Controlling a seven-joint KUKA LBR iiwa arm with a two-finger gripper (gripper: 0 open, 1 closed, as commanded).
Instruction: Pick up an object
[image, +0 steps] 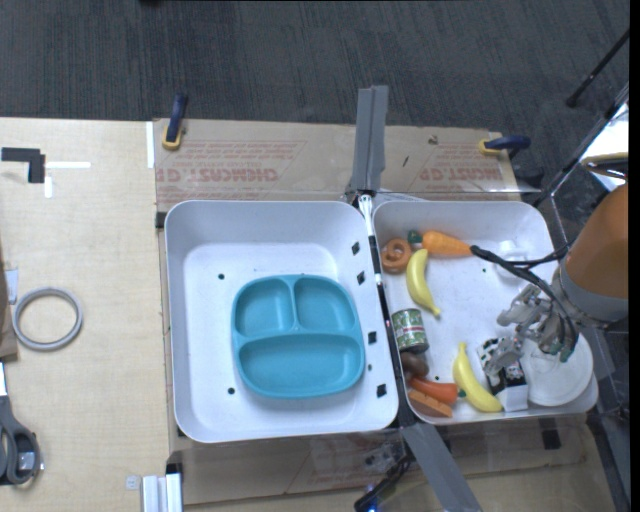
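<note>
My bench (80, 220) first: light wood, w/ a brown cardboard sheet (330, 165) under the far side of the bins. 2 white bins on it, side by side, touching along the middle. Left bin (195, 300) holds 1 item: a teal divided plate (297, 335), 3 compartments, lying flat around the bin's centre. Right bin (450, 215) holds the small stuff.

My arm (605, 255) comes in from the right, orange band at the right edge, grey wrist below it, over the right bin's right side. My gripper (520, 335) hangs low in the near-right part of that bin, over a small black-and-white object (503, 368) which sits just right of the near banana. Cannot tell whether my fingers are apart or together; too much clutter of metal and cable there. Nothing visibly clamped.

Counts in the right bin: 2 bananas, one (420, 282) toward the far-left, curved, and one (472, 380) at the near edge. 2 carrots: one (445, 243) at the far side just right of an orange ring-shaped piece (395, 254), one (433, 392) at the near-left corner, w/ another orange bit (430, 406) touching it. 1 small can (408, 330) w/ green label, along the left wall, between the far banana and the near carrot.

Off the bins: 1 grey tape ring (45, 317) on the bench at left, 1 pair of scissors (18, 450) at near-left, 2 clamps at the far cardboard edge (left one (176, 120), right one (503, 146)).
</note>
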